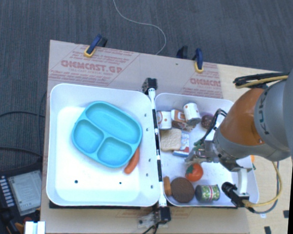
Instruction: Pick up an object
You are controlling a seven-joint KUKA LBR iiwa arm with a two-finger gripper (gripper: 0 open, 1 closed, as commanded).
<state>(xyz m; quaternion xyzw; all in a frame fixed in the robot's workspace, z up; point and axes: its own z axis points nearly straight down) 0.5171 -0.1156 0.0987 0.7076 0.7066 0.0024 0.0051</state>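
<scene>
Hovering low in the right bin (249, 105), the end effector (196, 155) sits just above the tomato (194, 172), likely lining up a grasp; its opening cannot be told.

One fixed camera looks down from above at a slight slant, far enough back to take in the whole brown cardboard-covered bench (110, 67), both shallow white plastic bins (63, 132) side by side, and surrounding dark grey carpet (44, 8). The grey-and-orange arm (258, 123) enters from the right.
</scene>
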